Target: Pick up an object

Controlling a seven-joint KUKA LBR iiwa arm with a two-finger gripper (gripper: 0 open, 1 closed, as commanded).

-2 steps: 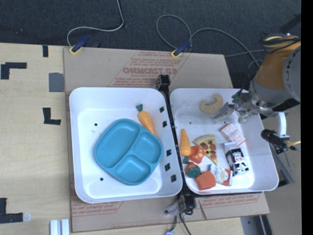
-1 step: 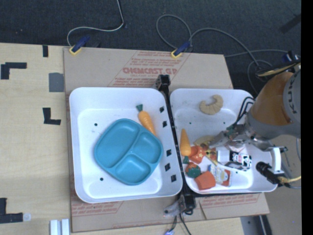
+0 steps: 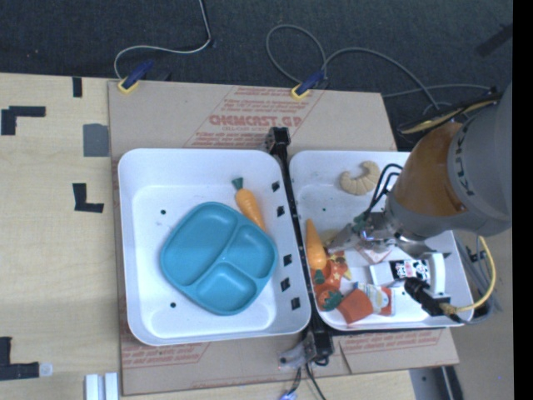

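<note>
Grey claw hangs low inside the right bin, roughly mid-bin, under the orange-banded arm that reaches in from the right. Cannot tell whether it is apart or together; the wrist hides it. Cannot tell if it touches anything, and nothing shows clamped in it.

Just to its left lies an orange toy vegetable along the bin's left wall. Below that is a red-and-orange toy cluster, then a red block near the front edge, touching a small white piece. A beige croissant lies apart near the back wall.

The left bin holds a blue divided plate, with a carrot at its upper right rim.

Both bins sit on a brown cardboard sheet with red print, held at the back by two clips with thin cables. Beneath is a pale wood bench with black marks. Dark carpet runs behind.
</note>
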